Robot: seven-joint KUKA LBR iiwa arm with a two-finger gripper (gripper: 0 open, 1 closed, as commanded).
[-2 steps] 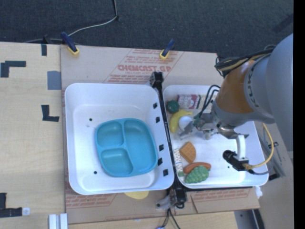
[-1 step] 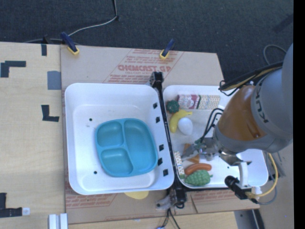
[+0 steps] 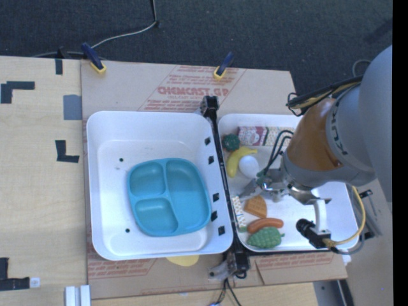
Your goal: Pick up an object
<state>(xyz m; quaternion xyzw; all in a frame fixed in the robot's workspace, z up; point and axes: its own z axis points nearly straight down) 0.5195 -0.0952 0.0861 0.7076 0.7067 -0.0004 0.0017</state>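
Red CHEMCAST lettering marks the cardboard sheet (image 3: pixel 191 89) well beyond the claw (image 3: pixel 260 185), whose finger state I cannot tell, near a banana (image 3: pixel 236 161).

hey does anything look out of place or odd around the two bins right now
One thing: a pale yellow flat object pokes out from under the front edge of the left white bin, outside both bins. The blue divided plate lies flat inside it, slightly turned.

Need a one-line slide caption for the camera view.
KUKA arm lowers its tool among toy foods in the right bin; blue divided plate sits in the left bin.
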